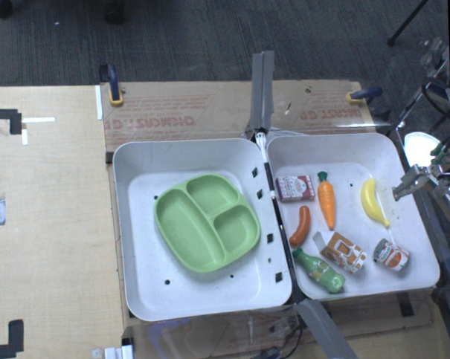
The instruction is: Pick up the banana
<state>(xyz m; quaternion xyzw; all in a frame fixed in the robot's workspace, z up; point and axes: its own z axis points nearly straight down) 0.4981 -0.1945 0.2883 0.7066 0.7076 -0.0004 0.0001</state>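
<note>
The yellow banana (373, 202) lies in the right bin (343, 151), near its right wall, curved and running roughly top to bottom. My gripper (405, 187) sits at the bin's right rim, just right of the banana's upper half and apart from it. It is small and partly lost against the clutter at the frame's edge. Nothing is seen held in it.
Also in the right bin are a carrot (327, 199), a sausage (300, 225), a red and white box (294, 187), a green bottle (318, 271), a small carton (343, 252) and a can (392, 255). A green divided plate (208, 222) lies in the left bin (140, 290).
</note>
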